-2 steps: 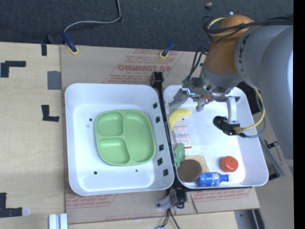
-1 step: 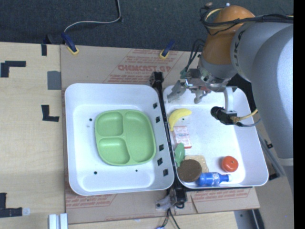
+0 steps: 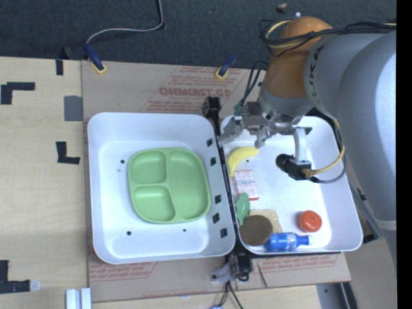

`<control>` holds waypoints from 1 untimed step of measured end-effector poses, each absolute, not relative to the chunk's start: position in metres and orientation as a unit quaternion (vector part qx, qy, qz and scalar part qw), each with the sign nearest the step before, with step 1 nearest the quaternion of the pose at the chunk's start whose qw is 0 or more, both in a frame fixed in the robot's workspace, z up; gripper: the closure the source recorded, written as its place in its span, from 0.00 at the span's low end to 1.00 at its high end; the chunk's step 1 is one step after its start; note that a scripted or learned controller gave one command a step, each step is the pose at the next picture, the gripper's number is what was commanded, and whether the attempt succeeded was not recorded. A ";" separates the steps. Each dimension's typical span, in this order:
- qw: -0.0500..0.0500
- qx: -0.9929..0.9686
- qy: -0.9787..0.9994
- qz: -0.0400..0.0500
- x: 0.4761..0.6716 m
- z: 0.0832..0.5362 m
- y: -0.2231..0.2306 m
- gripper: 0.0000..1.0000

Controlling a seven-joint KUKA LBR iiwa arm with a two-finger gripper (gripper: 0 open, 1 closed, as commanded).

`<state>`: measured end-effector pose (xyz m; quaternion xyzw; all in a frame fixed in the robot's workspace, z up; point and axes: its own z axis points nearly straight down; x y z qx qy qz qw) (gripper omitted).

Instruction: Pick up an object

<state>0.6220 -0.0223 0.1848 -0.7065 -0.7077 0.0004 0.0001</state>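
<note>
I see the claw low over the far left corner of the right bin, right above the yellow banana; I cannot tell how its grip stands. Nearer me along that bin's left side lie a red-and-white packet, a green piece, a brown disc, a blue bottle and an orange ball. The left bin carries a green divided plate.

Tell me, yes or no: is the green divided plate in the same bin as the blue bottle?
No. The green divided plate lies in the left bin, while the blue bottle lies in the right bin.
</note>
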 end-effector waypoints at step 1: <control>0.000 -0.707 -0.707 0.001 0.602 0.184 -0.033 0.00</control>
